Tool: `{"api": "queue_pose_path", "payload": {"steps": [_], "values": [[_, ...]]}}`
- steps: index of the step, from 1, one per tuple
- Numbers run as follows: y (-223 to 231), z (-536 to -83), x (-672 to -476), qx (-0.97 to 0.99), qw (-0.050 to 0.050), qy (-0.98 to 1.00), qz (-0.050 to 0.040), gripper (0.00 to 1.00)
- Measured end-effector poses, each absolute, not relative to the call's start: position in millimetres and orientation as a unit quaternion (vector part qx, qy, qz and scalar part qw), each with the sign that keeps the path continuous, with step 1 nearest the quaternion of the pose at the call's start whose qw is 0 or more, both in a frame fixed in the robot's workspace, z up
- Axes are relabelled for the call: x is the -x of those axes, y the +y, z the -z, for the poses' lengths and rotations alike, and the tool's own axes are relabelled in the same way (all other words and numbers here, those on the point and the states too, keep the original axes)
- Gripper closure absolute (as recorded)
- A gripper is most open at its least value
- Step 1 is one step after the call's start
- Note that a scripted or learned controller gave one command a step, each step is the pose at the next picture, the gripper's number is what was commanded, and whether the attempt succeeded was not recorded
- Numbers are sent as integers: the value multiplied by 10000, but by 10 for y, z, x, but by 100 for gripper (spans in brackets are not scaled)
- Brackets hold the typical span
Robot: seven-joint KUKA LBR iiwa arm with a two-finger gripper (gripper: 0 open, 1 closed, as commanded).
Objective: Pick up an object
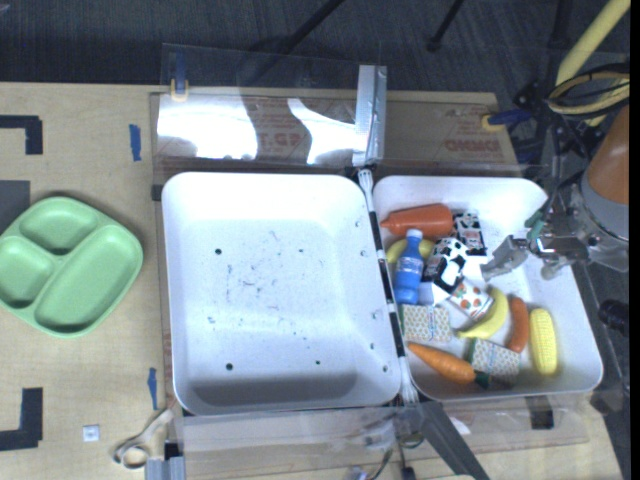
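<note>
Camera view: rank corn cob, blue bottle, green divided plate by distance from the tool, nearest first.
From the tool over the right bin:
1. corn cob, below it, at the right bin's right side.
2. blue bottle, to its left, against the divider side of the same bin.
3. green divided plate, on the bench beyond the left bin.

Both white bins (270,193) smooth plastic, left one scuffed with faint blue marks. Tabletop (80,138) matt light wood. Green divided plate (66,265) at left edge, smooth matt plastic. Clear glossy sheet (260,118) along far edge, strong glare. Blue bottle (409,268) glossy plastic. Banana (492,314), corn (542,339), carrots (440,361) shiny plastic.
</note>
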State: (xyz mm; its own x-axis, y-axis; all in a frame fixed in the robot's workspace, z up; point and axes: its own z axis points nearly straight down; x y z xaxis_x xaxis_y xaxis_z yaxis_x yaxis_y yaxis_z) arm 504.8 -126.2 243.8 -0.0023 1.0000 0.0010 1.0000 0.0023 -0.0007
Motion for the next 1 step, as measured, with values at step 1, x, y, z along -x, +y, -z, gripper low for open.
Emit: {"api": "queue_pose_path", "payload": {"steps": [1], "values": [[-1735,-1793,-4810,7002,1,-7139,3,0]]}}
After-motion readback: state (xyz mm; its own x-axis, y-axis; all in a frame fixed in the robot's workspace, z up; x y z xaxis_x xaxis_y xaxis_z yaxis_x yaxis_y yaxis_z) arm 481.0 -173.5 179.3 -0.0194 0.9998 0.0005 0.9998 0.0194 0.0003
